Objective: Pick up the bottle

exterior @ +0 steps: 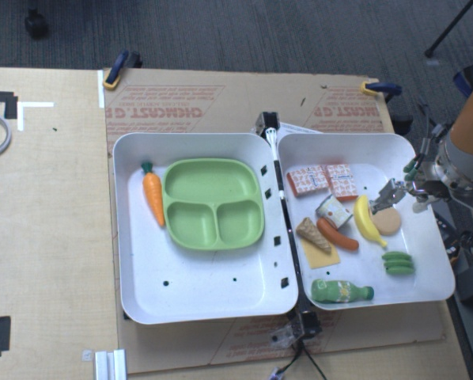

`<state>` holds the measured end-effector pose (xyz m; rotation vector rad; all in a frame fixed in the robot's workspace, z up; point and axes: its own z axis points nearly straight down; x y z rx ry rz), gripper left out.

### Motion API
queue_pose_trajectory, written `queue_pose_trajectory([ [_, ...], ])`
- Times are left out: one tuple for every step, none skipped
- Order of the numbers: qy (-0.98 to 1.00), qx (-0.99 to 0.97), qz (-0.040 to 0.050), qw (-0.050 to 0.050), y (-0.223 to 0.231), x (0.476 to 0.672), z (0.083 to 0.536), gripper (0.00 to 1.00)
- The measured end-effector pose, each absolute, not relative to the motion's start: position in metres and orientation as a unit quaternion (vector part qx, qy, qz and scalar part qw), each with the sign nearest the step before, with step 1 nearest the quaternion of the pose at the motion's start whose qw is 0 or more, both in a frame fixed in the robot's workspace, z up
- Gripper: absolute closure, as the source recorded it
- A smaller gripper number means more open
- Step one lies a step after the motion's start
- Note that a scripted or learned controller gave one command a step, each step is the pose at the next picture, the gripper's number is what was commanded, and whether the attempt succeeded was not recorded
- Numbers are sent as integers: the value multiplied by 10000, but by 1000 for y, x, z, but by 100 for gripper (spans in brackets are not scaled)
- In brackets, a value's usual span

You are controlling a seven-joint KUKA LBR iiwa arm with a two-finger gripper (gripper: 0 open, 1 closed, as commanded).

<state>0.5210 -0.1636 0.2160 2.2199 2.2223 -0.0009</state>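
While the tool [396, 194] hovers, the bottle [342, 292] lies well apart.

The bottle [342, 292] lies in the right bin [434, 279], near its front wall.

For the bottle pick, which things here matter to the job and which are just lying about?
Job:
green bottle, lying on its side at the right bin's near edge
claw, over that bin's right part

Lying about:
banana
sausage
two red-and-white boxes
carrot
green divided plate
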Motion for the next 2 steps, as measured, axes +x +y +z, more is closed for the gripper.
queue_pose_trajectory([
  [7076,7066,-2,8,-164,522,226,100],
  [8090,5878,0,6,-157,478,240,100],
])
